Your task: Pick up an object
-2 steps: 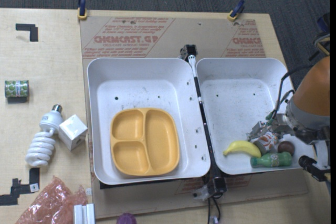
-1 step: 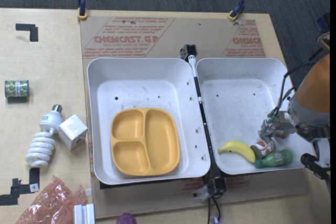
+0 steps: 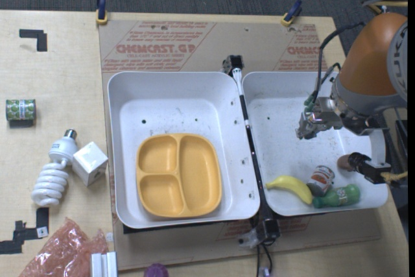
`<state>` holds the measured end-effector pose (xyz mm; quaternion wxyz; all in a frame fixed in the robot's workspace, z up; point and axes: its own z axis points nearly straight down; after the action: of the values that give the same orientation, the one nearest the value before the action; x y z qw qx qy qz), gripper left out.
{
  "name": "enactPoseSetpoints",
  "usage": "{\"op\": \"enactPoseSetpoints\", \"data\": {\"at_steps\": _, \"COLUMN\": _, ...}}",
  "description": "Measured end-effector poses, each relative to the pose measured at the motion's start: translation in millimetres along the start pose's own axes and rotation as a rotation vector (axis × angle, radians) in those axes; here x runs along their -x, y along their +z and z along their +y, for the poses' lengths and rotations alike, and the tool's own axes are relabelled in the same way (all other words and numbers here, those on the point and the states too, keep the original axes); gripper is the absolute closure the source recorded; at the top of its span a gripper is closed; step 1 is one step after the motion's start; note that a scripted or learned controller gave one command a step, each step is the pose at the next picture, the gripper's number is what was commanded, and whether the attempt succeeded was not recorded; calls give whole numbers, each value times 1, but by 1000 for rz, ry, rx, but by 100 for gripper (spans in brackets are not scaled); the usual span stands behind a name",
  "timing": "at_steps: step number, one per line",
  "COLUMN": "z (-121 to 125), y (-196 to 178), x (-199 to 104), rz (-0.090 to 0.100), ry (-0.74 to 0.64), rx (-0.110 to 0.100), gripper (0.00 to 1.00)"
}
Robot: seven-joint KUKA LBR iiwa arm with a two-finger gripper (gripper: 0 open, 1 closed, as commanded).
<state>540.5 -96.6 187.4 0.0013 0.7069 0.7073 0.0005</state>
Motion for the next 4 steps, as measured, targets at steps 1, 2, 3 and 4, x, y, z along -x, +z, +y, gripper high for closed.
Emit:
{"op": "enactPoseSetpoints", "data": {"at_steps": 1, "z": 27, "y": 10, "x": -2, "rz": 0, "ry": -1, "rx": -1, "gripper": 100}}
{"op": "enactPoseSetpoints", "data": {"at_steps": 2, "z": 57, "y": -5, "x": -52, "rz": 0, "ry": -2, "rx": -2, "gripper": 100}}
{"op": "enactPoseSetpoints", "data": {"at_steps": 3, "z": 57, "y": -5, "x": -78, "rz": 0, "ry": -2, "rx": -3, "gripper": 100}}
{"op": "enactPoseSetpoints", "data": {"at_steps": 4, "z": 114, "y": -5, "x": -137, "rz": 0, "ry": -1, "rx": -3, "gripper": 100}}
